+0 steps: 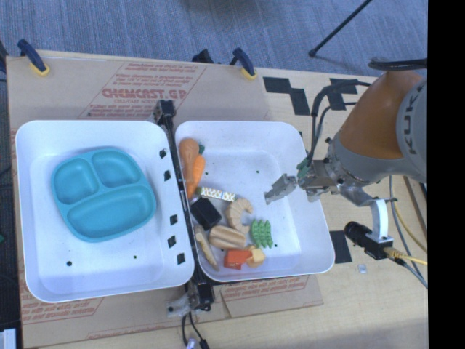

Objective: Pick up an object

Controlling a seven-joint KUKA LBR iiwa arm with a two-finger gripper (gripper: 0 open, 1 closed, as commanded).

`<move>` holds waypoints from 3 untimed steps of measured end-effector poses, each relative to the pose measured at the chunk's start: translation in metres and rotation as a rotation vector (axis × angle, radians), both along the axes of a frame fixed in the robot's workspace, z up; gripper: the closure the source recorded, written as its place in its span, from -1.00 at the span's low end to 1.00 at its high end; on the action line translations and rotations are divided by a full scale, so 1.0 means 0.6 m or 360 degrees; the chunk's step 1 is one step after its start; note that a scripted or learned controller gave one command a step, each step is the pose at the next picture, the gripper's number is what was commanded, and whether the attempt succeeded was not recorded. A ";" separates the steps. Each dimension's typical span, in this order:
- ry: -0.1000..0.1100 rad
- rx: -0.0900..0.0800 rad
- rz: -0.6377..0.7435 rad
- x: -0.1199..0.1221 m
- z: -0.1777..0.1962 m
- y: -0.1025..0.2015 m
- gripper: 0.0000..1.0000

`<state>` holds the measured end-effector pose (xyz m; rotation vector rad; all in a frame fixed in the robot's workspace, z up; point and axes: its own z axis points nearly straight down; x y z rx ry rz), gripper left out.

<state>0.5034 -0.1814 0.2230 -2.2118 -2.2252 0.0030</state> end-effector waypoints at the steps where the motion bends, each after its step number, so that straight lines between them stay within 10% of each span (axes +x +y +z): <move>1: -0.0003 0.0002 0.0747 0.010 -0.219 -0.010 -1.00; 2: -0.0003 0.0000 0.0752 0.011 -0.202 -0.011 1.00; 3: -0.0003 -0.0001 0.0201 -0.019 -0.036 0.086 1.00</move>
